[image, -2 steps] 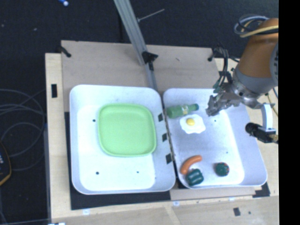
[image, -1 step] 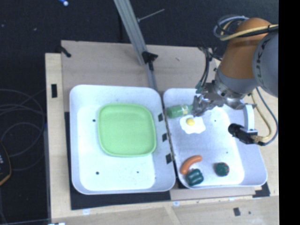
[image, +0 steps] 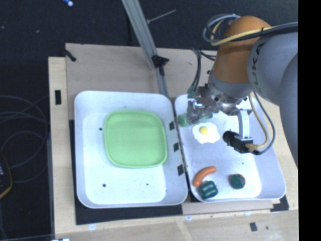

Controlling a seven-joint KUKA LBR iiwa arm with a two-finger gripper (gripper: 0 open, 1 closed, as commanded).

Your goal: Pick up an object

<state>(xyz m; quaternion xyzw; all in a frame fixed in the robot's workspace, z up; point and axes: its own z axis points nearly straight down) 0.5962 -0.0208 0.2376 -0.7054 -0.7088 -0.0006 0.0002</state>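
Camera view, overhead: your gripper (image: 198, 110) hangs low at the right bin's (image: 268, 182) ten-o'clock corner, over a small green item (image: 182, 119) at the wall; whether it is open or closed you cannot tell. The approach looks underway, nothing yet lifted. A fried egg (image: 205, 132) lies just toward five o'clock of it. Down at six o'clock, a sausage (image: 204, 174) runs its long axis from eight to two o'clock, beside a green pepper (image: 208, 189) and a round green vegetable (image: 237, 181). Next, you likely need a descent and a firm close. A green plate (image: 135, 138) sits in the left bin (image: 90, 134).
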